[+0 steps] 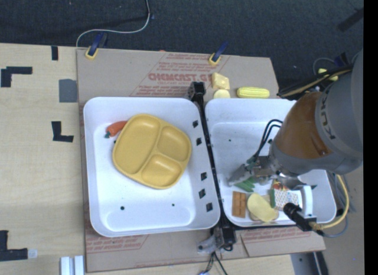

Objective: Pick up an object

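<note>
My gripper [247,173] hangs low over the front half of the right bin [236,123], reaching in from the right under the grey arm with its orange band. Just beneath and in front of it lies a cluster of small items: a green piece [248,183], a brown rectangular cracker-like piece [238,204], a pale yellow rounded piece [261,207] and a red-and-white packet [284,197]. The arm hides part of this cluster. I see nothing clearly held.
The left bin [142,214] holds a yellow divided plate [152,150] with an orange piece [116,128] poking out at its back-left edge. Behind the right bin, on the cardboard, lie a yellow corn cob [253,93] and two pale yellow pieces [220,81].
</note>
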Motion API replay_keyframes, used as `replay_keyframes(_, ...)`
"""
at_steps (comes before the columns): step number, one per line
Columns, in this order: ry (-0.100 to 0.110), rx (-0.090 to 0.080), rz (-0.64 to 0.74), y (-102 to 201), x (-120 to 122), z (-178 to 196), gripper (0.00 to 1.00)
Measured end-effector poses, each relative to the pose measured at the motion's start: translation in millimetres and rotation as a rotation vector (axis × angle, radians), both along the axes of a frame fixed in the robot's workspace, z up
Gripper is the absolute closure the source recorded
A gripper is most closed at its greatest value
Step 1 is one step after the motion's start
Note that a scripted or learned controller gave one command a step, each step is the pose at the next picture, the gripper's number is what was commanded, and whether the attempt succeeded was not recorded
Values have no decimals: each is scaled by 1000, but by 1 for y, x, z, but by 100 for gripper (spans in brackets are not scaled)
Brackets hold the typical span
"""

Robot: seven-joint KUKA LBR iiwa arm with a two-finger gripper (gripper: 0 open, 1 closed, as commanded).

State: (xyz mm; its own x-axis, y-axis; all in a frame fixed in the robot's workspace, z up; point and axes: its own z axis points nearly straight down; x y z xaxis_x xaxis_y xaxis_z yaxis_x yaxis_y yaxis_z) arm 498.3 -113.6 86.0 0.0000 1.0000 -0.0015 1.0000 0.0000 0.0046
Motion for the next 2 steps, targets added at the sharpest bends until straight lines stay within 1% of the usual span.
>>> replay_keyframes(1,1,0,1,0,1,10,100)
replay_keyframes(2,-4,3,10,76,38,104,100)
